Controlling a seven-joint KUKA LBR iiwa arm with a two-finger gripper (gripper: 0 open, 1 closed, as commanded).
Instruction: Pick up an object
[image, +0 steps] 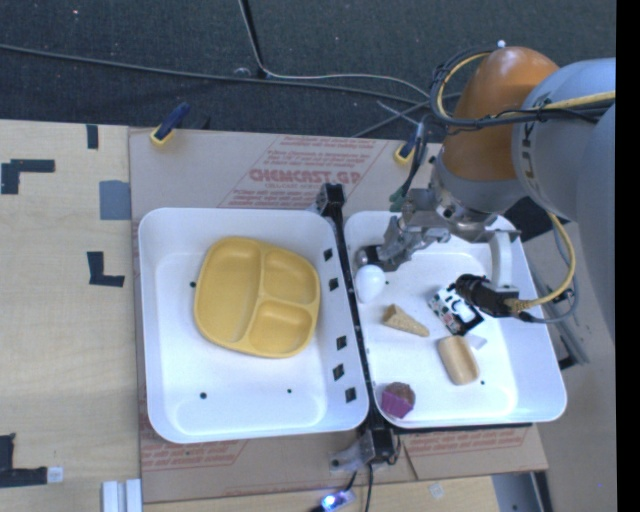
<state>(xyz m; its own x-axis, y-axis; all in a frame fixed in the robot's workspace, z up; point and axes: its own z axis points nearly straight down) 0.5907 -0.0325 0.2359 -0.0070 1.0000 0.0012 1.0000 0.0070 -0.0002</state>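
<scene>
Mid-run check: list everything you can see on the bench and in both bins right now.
Divided plate: one, yellow, middle of the left bin.
Egg-shaped thing: one, white, by the left wall of the right bin, just below the gripper.
Cone-shaped piece: one, tan, middle of the right bin.
Bread-like roll: one, tan, right bin, nearer the front.
Round lump: one, purple, right bin's front left corner.
Cardboard sheet: one, brown, under both bins.
Arm: one, grey with orange band, reaching in from the right.
Gripper: one, over the right bin's far left part.
</scene>
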